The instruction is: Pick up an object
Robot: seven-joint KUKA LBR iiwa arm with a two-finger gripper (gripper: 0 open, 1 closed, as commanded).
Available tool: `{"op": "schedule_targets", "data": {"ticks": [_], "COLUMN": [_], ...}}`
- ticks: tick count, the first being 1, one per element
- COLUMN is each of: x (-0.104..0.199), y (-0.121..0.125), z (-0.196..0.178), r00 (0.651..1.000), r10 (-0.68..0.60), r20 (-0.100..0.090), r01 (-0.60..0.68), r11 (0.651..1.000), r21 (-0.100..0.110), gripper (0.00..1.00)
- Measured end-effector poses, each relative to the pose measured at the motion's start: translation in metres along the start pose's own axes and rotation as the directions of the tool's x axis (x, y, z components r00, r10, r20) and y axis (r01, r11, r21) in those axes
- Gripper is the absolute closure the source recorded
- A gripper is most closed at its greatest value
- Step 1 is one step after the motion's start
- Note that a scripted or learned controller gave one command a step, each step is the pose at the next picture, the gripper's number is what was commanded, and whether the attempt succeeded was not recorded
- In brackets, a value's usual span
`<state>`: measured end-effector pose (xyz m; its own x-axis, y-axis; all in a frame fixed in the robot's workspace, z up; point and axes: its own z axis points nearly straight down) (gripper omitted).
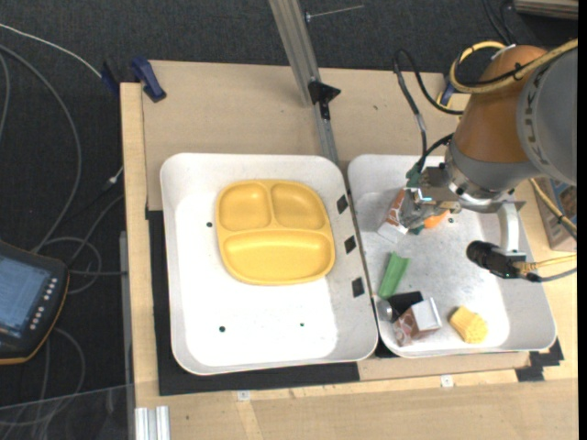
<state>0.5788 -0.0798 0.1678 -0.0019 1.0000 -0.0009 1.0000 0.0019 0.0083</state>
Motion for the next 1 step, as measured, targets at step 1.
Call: {"op": "schedule_targets", "data": {"ticks": [1], "x": [0.0002], "y": [0.0022], "z": [-0.0465], "r00": [1.0], "r10": [0.0], "r20": [0.0], "r01": [0.0], "r11": [1.0], "r21": [0.001], "gripper": [1.0]}}
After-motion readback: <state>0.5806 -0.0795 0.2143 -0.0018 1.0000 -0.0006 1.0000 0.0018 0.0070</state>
